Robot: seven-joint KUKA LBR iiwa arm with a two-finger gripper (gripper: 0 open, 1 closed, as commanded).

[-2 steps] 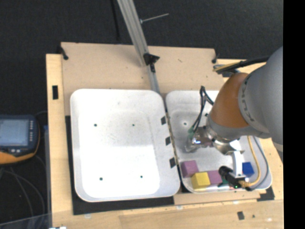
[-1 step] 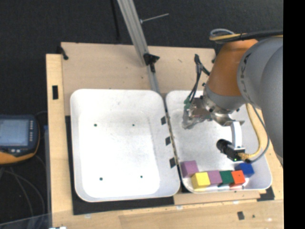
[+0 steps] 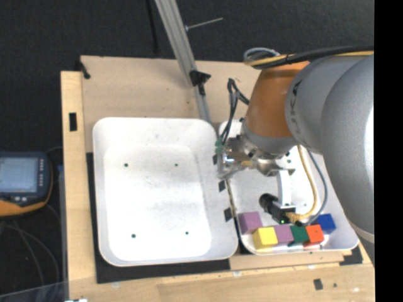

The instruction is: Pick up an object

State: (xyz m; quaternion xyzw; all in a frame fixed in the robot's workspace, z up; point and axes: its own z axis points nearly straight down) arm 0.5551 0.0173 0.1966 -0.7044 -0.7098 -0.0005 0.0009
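Pick not yet done; grasp and lift left. Tool over right bin, just far of blocks; opening and hold cannot tell, hidden under wrist. Purple block, yellow block, green block, blue block along near edge. Left bin alongside. Pale wood table; dark floor around, handheld screen at left.

No text, brand or number can be read. The screen of the handheld pendant beside the counter glows bluish, its contents too blurred to make out.
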